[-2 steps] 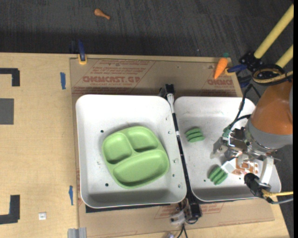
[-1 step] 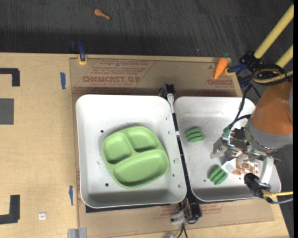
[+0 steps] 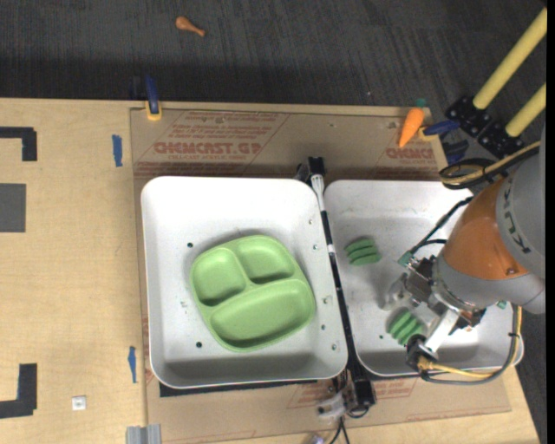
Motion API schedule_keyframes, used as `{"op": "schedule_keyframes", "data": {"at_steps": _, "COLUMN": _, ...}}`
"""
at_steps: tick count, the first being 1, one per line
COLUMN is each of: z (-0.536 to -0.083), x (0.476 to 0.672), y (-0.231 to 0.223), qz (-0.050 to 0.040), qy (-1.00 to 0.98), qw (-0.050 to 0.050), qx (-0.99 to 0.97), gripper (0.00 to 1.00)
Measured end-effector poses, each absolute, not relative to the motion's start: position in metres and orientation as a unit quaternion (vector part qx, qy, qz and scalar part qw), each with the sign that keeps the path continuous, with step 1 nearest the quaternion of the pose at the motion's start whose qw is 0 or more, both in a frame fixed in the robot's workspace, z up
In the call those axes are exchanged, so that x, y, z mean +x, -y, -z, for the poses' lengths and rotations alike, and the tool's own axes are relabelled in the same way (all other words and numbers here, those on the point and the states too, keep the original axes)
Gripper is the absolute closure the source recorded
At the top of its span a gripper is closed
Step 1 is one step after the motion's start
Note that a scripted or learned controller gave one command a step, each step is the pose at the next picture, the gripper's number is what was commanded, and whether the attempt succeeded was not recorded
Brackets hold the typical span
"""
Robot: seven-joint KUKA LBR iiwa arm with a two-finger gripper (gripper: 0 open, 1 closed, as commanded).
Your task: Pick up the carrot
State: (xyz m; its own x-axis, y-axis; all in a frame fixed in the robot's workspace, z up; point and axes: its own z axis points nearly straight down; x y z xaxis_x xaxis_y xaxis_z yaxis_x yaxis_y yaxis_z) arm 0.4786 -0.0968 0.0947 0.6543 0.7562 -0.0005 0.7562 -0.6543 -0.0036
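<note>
The carrot (image 3: 412, 124) is small and orange with a green top. It lies on the cardboard bench behind the right bin (image 3: 381, 201), outside both bins. My gripper (image 3: 409, 305) is low in the right bin, well in front of the carrot. It hangs right over a green ridged piece (image 3: 402, 327) near the bin's front wall. The orange wrist band (image 3: 486, 243) sits to its right.
A second green ridged piece (image 3: 362, 251) lies in the right bin's left half. The left bin (image 3: 165, 260) holds a green divided plate (image 3: 251, 290). A small orange object (image 3: 189, 26) lies on the dark floor beyond the bench. Yellow poles (image 3: 512, 61) stand at the far right.
</note>
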Motion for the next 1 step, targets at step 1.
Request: {"op": "schedule_keyframes", "data": {"at_steps": 1, "z": -0.1843, "x": 0.4795, "y": 0.0175, "qz": -0.0005, "qy": 0.293, "qw": 0.001, "qx": -0.956, "gripper": 0.00}}
